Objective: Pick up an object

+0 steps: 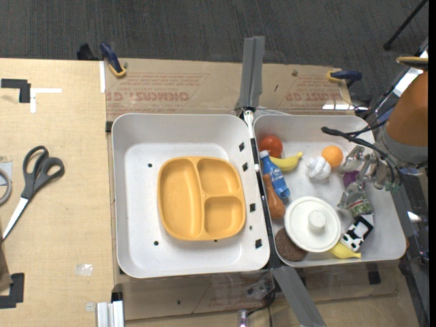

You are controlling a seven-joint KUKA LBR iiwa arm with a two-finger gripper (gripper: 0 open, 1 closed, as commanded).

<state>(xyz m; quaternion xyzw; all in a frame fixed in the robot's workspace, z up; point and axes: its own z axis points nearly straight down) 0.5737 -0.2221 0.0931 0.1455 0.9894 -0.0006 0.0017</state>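
Note:
My gripper [362, 174] hangs over the right side of the right bin [395, 249], coming off the grey arm with the orange band [411, 118]. Under and beside it are a small purple object [349, 178] and a greyish clear item [355, 200]. I cannot tell whether either one is in its grasp. Close by lie an orange ball [332, 155], a white crumpled object [317, 168], a round white lid [313, 223] and a black-and-white cow-patterned toy [357, 232].
The right bin also holds a red tomato [271, 144], a yellow banana [289, 161], a blue bottle [275, 178], a brown disc [289, 248] and a yellow piece [345, 252]. The left bin [133, 182] holds a yellow divided plate [201, 197]. Scissors [33, 177] lie on the bench at left.

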